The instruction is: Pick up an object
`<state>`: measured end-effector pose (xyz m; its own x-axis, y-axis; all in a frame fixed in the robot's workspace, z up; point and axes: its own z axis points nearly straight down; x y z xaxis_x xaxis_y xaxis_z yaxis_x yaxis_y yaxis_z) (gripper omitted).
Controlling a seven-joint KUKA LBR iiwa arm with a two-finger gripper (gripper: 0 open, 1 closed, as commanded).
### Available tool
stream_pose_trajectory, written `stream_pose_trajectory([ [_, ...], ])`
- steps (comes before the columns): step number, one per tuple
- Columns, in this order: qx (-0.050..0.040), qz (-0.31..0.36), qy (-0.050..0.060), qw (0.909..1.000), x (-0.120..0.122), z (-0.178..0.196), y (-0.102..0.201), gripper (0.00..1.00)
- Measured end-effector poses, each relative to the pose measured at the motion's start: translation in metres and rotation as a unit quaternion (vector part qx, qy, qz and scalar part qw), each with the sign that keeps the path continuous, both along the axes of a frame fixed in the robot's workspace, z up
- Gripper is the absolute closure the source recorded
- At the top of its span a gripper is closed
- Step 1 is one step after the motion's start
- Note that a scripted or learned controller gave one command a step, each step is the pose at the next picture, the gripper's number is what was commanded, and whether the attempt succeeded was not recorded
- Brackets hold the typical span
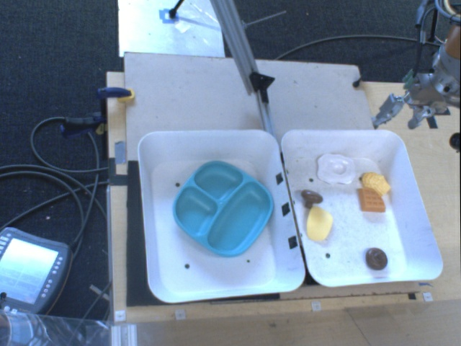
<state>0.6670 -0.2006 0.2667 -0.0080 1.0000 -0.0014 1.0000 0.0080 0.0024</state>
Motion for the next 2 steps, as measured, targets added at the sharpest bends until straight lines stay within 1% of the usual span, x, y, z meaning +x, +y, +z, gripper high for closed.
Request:
stream_pose_trajectory([
  [1,-0.0003,0.000,0.000,1.0000,0.000,0.000,0.000,0.00],
  [2,0.0004,0.000,0.002,1.0000,0.008,-0.059,-0.001,0.00],
])
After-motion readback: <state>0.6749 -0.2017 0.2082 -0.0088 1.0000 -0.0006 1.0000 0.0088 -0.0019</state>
